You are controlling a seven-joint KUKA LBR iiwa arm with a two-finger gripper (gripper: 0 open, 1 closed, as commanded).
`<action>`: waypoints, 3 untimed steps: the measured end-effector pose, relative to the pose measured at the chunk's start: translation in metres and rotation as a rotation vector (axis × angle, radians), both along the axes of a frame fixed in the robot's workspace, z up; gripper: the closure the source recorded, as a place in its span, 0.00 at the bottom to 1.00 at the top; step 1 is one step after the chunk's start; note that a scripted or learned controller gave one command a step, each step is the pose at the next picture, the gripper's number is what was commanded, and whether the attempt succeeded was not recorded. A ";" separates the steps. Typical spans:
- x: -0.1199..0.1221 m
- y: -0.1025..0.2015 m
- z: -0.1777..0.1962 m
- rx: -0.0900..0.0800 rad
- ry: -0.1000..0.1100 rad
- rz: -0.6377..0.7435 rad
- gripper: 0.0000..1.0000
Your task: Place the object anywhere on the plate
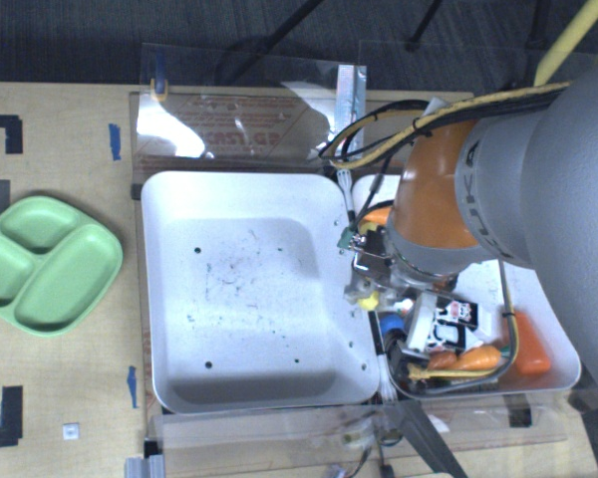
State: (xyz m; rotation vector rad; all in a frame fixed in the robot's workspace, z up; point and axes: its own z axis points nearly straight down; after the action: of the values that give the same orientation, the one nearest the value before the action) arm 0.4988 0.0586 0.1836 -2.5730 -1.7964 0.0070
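The green plate point(48, 263), split into three compartments, lies on the bench at the far left, outside the bins. My gripper point(407, 329) is low in the right bin point(563, 371), close to its left wall, and the grey arm with its orange band covers most of that bin. Around the gripper lie an orange carrot-shaped piece point(466, 360), a white and black packet point(450, 325) and a small blue item point(390, 323). I see nothing clearly held.
The left bin point(241, 287) stands between the plate and the arm. Another orange piece point(530, 353) sits at the right bin's front right, and an orange item point(375, 214) peeks out behind the arm. A clear plastic sheet point(239, 122) stands behind the bins.
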 end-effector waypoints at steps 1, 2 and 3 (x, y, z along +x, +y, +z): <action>-0.017 0.023 0.000 -0.001 0.000 -0.198 1.00; -0.020 0.048 0.005 -0.003 -0.002 -0.342 1.00; -0.020 0.156 0.036 -0.004 -0.003 -0.586 1.00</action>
State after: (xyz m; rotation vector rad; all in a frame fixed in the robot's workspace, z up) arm 0.4784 0.2146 0.2200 -2.9854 -0.9785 0.0049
